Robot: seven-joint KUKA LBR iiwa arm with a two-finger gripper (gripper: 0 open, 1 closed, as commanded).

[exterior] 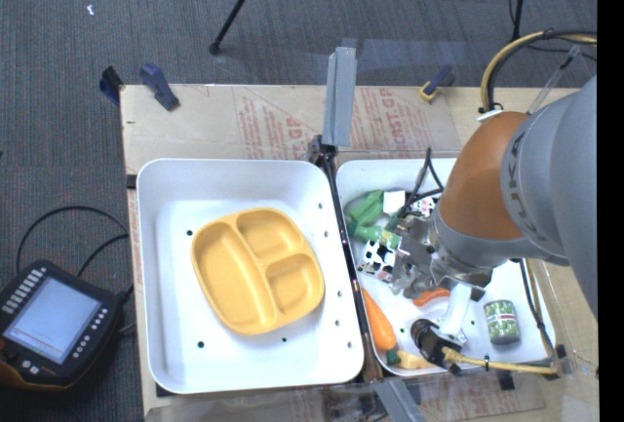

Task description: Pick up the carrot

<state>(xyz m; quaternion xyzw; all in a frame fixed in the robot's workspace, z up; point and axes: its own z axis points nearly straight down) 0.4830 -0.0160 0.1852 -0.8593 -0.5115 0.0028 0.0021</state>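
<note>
though the carrot (pixel 378 317) lies untouched by the right bin's (pixel 546 337) near-left wall, the approach looks underway. just beyond it the gripper (pixel 414 266) hovers over clutter; its grip can't be read. next it must drop nearer, over the carrot.

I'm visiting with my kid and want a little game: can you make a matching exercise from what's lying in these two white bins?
Things:
1. yellow plastic divided plate
2. orange carrot
3. small green-labelled can
4. black-and-white cow-patterned toy

Places:
A. right bin, along its left wall near the front
B. left bin, in the middle
C. right bin, near its right wall
D. right bin, just left of the arm's wrist

Pairs: 1-B, 2-A, 3-C, 4-D
</note>
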